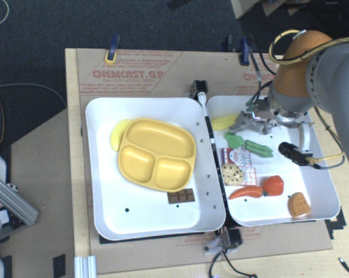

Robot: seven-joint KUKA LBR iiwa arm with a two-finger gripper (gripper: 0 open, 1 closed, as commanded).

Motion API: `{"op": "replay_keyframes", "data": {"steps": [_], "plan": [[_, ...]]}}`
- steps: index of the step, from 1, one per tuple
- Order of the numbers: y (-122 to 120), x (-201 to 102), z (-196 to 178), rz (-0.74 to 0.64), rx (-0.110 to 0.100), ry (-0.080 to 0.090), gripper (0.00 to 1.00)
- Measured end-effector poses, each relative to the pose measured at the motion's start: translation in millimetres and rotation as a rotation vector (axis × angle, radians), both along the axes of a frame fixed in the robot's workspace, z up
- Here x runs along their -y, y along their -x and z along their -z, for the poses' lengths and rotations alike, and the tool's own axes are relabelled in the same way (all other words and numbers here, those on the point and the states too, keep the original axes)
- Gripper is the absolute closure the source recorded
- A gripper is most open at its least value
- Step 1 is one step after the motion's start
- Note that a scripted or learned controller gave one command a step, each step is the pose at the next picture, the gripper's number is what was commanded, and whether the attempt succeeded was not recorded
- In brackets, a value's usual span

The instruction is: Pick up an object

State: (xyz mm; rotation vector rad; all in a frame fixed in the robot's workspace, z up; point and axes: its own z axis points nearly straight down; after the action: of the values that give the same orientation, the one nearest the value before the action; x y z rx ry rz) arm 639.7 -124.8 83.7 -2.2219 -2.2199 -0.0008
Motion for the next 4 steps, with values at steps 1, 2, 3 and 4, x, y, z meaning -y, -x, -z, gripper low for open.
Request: {"op": "replay_keyframes", "data": {"steps": [1, 2, 3, 4], "plan": [[-2, 0, -14, 0.000, 0.006, 0.002, 1.00], [-10, -7, -71, -0.003, 0.008, 0.002, 1.00], [-2, -10, -124, -0.002, 0.008, 0.003, 1.00], [-3, -10, -143, -0.002, 0.005, 0.002, 1.00]]}}
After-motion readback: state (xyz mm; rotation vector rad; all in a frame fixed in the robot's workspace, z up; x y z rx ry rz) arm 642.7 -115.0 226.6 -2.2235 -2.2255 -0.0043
